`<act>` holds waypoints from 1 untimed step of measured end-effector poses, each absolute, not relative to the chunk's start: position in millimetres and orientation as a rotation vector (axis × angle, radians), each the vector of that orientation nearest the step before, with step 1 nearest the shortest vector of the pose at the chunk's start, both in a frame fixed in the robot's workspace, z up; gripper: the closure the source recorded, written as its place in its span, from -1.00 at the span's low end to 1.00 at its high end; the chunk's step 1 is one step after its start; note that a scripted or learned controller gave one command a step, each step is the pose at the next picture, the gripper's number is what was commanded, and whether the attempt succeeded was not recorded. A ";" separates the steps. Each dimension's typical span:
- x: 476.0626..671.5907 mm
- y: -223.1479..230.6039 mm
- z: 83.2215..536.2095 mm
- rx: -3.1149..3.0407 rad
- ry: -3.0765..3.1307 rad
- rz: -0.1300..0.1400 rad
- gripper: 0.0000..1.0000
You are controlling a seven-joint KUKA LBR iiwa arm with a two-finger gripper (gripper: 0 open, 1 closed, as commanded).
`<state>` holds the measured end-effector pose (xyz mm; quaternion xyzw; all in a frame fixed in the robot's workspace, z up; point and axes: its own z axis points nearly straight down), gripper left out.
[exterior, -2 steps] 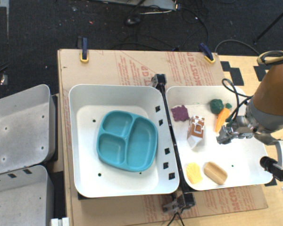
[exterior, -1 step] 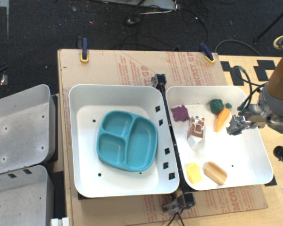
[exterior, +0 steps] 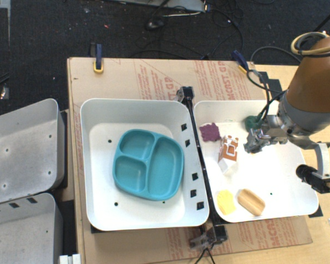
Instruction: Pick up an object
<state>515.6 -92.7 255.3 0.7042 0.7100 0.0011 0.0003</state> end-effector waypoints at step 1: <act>524.8 -37.2 260.2 2.212 2.231 0.003 1.00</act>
